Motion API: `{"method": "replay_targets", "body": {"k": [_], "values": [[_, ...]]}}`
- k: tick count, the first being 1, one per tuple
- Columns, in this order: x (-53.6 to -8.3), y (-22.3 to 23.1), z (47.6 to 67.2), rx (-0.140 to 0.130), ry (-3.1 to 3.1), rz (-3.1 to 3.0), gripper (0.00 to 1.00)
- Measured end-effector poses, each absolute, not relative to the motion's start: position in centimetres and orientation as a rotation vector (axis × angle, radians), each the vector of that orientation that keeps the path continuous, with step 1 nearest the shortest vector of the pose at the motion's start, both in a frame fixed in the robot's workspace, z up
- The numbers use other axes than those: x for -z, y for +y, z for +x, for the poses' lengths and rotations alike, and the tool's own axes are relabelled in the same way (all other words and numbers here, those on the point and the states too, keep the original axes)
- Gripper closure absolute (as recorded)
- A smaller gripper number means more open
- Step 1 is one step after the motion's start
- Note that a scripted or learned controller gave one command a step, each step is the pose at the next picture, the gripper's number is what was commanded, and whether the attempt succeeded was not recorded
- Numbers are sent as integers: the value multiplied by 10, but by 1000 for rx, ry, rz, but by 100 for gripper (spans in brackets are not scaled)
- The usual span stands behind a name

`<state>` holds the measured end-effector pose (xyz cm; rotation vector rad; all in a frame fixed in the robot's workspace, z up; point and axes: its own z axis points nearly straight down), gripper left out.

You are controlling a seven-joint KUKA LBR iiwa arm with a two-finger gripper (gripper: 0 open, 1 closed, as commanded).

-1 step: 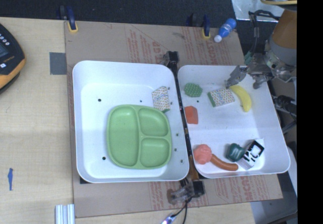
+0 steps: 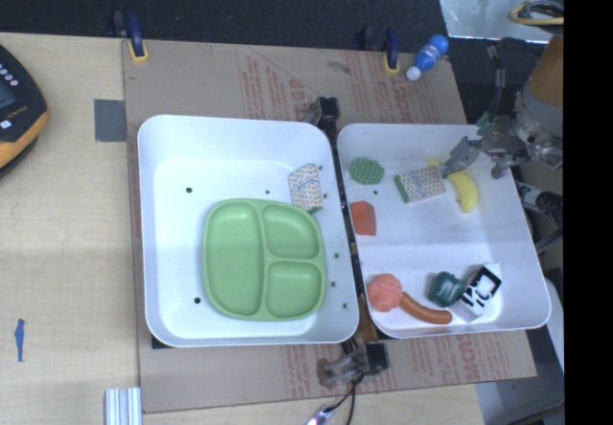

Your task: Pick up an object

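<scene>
So the claw (image 2: 460, 157) is sitting low over the right bin (image 2: 512, 222), at about 1 o'clock in it, right between the patterned packet (image 2: 421, 184) and the yellow banana (image 2: 465, 191), which looks like it's lining up on one of those two. Honestly can't tell how the claw is set, it's just a grey blur against the white. Nothing visibly gripped. The rest of the bin's stuff is spread loose so there's room to reach: green round thing (image 2: 366, 169) at 11, orange block (image 2: 362, 218) at 9, pink ball (image 2: 385, 291) and orange sausage (image 2: 425, 310) at 7, dark green lump (image 2: 445, 288) next to a black-and-white box (image 2: 479, 291) at 5 (can't make out what those are). Left bin (image 2: 168, 222) holds a green divided tray (image 2: 264, 259) and another packet (image 2: 306, 188). The arm (image 2: 541, 117) is cut off at the right.
</scene>
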<state>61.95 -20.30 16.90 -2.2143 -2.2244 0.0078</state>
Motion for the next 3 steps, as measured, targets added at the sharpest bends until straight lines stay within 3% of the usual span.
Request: {"method": "replay_targets", "body": {"k": [1,2,3], "values": [[-197,-212,576,-4,-2224,-2215,0],[-105,-150,656,-5,-2226,-2213,0],[-99,-106,629,1,-2235,-2221,0]]}}
